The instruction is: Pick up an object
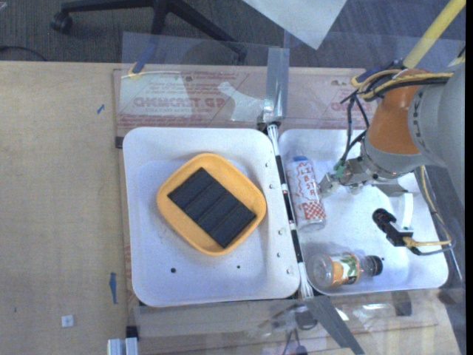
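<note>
In the right bin point(425, 268), a red and white patterned can point(308, 191) lies lengthwise along the left wall. A clear bottle point(344, 268) with an orange label and a black cap lies on its side near the front edge. My gripper point(332, 180) hangs low over the right bin's middle, just right of the can and close to its side. Nothing shows between it and the can. In the left bin point(148, 272) rests a yellow rounded-square dish point(176, 220) with a black ribbed pad point(211, 207) on top.
The grey arm with its orange band point(392, 128) enters from the right over the right bin's back corner. A metal divider point(284, 198) separates the two bins. Bare white floor lies at the right bin's centre and the left bin's front.
</note>
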{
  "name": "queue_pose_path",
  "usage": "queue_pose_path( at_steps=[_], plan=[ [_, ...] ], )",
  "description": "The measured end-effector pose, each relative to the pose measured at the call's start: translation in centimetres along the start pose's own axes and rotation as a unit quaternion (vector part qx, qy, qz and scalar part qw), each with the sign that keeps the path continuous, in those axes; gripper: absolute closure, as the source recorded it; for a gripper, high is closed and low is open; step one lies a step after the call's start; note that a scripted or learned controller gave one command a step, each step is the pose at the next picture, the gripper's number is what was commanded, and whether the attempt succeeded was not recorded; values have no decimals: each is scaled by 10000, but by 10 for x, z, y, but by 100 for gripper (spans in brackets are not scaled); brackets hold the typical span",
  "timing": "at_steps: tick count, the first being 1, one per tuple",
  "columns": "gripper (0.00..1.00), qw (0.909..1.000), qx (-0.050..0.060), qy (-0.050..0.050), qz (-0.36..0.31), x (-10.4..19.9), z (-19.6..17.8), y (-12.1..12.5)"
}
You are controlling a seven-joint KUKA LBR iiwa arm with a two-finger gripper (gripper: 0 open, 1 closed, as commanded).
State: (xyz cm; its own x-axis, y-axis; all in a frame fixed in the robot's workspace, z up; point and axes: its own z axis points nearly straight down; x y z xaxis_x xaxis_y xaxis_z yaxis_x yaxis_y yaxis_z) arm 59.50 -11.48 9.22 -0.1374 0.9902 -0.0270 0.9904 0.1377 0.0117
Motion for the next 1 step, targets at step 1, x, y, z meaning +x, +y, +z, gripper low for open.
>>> queue_pose_path(
  at_steps=[1],
  plan=[
    [0, 9995, -17, 54, -315, -7, 1, 1]
  ],
)
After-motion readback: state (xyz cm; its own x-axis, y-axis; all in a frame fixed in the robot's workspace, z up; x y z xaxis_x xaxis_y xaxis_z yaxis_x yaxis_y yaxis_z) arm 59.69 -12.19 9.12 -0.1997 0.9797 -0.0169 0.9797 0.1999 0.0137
